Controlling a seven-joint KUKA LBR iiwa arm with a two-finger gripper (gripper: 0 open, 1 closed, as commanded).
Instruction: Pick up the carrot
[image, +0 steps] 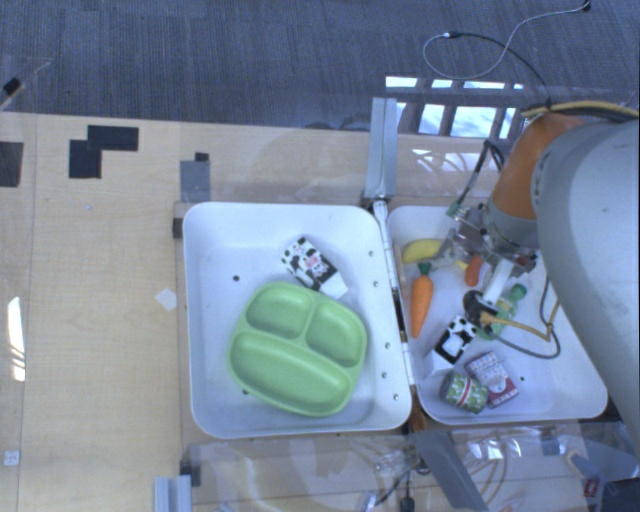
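Right bin (585, 395) holds carrot (422, 303) beside cow-print carton (456, 340)

Wooden bench (90, 300), two white bins (215, 400)

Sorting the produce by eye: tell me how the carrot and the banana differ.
The carrot is orange with a green top; the banana is plain yellow. The carrot lies lengthwise down the bin; the banana lies crosswise above it. The carrot looks longer. Both are in the right bin, near its left wall.
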